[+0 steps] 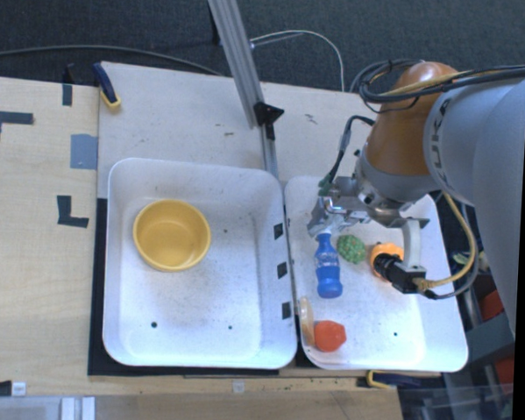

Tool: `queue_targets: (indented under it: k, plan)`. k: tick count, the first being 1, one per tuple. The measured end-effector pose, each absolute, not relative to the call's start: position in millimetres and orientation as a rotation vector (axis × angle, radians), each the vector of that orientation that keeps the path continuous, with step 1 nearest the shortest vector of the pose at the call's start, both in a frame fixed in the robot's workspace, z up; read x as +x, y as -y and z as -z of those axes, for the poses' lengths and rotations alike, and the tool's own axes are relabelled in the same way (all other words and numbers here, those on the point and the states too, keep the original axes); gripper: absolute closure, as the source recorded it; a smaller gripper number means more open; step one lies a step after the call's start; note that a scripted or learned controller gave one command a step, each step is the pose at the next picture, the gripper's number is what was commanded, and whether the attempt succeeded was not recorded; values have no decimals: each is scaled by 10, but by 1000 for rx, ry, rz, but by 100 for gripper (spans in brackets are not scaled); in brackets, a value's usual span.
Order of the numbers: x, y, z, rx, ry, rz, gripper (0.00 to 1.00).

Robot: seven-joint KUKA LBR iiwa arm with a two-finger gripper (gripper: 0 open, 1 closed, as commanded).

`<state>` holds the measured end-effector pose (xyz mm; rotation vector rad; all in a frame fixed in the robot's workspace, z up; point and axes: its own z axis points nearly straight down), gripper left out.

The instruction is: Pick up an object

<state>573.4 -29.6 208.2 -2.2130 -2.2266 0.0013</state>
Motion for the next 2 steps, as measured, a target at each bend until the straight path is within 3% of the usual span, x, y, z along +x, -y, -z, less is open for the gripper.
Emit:
queue_targets:
  k: [2]
  plan:
    - [5958,-709,-2232,-2213,2228,3,100]
